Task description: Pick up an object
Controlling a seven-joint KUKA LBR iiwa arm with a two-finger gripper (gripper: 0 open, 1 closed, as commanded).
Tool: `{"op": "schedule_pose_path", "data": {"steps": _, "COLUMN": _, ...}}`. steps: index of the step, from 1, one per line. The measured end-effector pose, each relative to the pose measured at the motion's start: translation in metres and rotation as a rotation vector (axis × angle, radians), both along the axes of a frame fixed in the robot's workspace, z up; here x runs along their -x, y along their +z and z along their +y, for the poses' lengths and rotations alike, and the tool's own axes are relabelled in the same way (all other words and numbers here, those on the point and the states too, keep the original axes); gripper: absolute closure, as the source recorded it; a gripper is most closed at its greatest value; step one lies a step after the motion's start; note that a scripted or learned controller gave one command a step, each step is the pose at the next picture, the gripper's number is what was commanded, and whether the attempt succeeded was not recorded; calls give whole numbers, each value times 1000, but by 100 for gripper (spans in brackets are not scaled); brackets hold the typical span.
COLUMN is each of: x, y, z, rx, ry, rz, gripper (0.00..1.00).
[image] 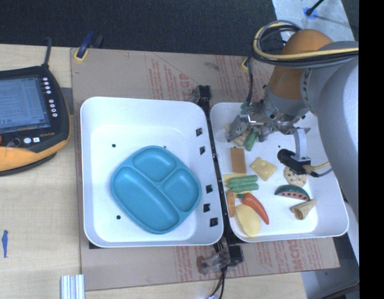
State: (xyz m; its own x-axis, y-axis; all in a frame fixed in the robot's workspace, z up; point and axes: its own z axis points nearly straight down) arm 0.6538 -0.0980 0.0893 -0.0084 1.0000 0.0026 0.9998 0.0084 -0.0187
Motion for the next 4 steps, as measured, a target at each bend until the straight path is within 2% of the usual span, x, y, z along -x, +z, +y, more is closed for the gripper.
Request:
{"op": "schedule_pose_path", "data": {"steps": 1, "x": 69, "y": 2, "z": -3, "rx": 2, "ry": -5, "rz": -9, "gripper": 0}}
{"op": "schedule_pose_path", "data": {"steps": 2, "x": 66, "y": 14, "z": -4, "rx": 4, "ry": -3, "rz": -15, "gripper": 100}}
{"op": "schedule_pose_path", "data": {"steps": 3, "x": 72, "y": 108, "z": 73, "rx": 0, "ry": 2, "rz": -24, "gripper": 100}}
{"op": "schedule_pose_path", "data": {"steps": 4, "x": 73, "y": 103, "z": 68, "rx": 2, "ry": -4, "rz": -15, "gripper": 0}}
